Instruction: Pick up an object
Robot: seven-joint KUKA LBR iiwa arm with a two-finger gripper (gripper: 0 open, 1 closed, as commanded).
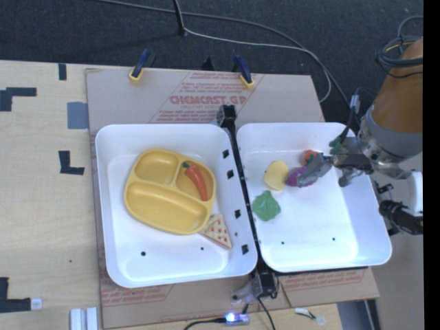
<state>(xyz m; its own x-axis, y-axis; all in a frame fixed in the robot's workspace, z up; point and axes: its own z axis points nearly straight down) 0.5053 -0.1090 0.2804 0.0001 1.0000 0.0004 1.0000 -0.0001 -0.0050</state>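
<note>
White plastic forms two shallow bins set side by side on a cardboard sheet (206,102), which lies over a pale wooden bench (41,205). The right bin (344,253) has most of its floor bare, especially the near half and the corner toward the lower right, so room is widest there. Its raised rim meets the left bin (117,253) along a shared middle edge held by black clips (237,184).

The arm (399,108) comes in over the right bin's far right rim, and the gripper (323,169) hangs low inside the bin near its upper right part. A purple object (300,177) sits right at the gripper's tip, with a small orange and green object (311,157) touching or just beside it; whether the fingers are spread or closed around either one I cannot tell.

Just left of these lies a yellow object (276,174), and near it, toward the middle edge, a green leafy object (266,205).

In the left bin a yellow divided tray (161,205) holds a red pepper (196,179) in its upper right compartment. A waffle piece (218,232) rests just beside the tray's lower right edge.

Two blue clamps (141,66) pin the cardboard at the far edge, and black cables (206,26) cross the dark floor beyond.
</note>
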